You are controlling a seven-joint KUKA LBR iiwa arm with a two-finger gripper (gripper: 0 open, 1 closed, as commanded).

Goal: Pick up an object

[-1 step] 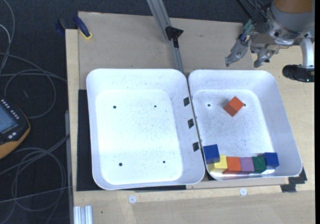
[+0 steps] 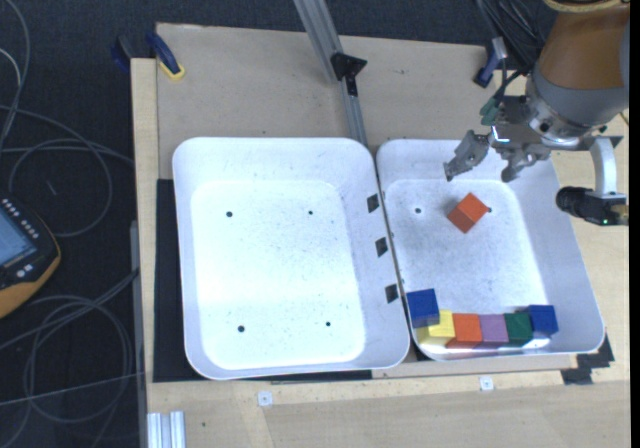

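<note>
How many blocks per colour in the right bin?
Orange: 2
Blue: 2
Yellow: 1
Purple: 1
Green: 1
Total: 7

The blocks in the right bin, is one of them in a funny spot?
Yes. The orange block sits alone in the middle of the right bin, turned askew, while the others form a row of blocks against the near wall. The end effector hangs just above it, fingers spread, holding nothing.
</note>
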